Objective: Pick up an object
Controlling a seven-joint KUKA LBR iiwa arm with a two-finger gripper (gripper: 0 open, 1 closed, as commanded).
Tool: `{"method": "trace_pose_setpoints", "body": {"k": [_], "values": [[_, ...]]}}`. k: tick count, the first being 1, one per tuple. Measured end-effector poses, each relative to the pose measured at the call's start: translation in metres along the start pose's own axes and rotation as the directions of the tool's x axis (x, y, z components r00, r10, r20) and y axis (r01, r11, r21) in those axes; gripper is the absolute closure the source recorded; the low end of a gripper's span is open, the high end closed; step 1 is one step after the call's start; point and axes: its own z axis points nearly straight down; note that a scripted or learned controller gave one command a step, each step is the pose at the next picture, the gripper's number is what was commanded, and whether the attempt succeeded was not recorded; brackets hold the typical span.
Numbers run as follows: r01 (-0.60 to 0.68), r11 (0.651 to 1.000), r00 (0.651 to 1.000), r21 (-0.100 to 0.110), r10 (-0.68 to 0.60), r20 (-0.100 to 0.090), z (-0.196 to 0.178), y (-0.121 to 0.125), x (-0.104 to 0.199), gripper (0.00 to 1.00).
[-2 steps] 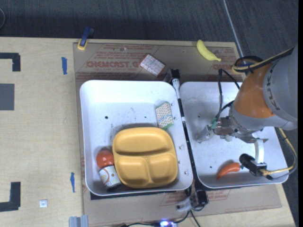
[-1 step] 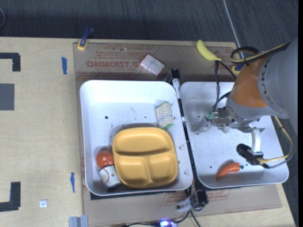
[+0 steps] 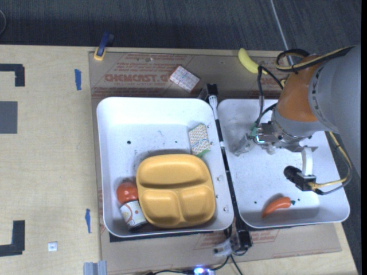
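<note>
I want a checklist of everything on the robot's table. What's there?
Surface: tan bench bearing the left bin and right bin.
Job's things: yellow tray, small bottle with a red cap and patterned packet in the left bin; orange pepper in the right bin.
Clutter: card and banana behind the bins.
Claw: claw low in the right bin, holding nothing seen.
Cables: black cables on the arm.
Surroundings: dark floor.
</note>
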Motion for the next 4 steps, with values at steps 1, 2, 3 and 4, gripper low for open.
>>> {"method": "trace_pose_setpoints", "body": {"k": [1,2,3,4], "values": [[0.001,1.0,1.0,0.0,-0.001,0.0,0.0,0.01,-0.004,0.0],[0.0,1.0,1.0,0.0,0.0,0.0,0.0,0.061,-0.035,0.0],[0.003,1.0,1.0,-0.002,-0.003,0.002,-0.011,0.062,-0.035,1.0],[0.001,1.0,1.0,0.0,-0.001,-0.001,-0.1,0.044,0.049,1.0]]}}
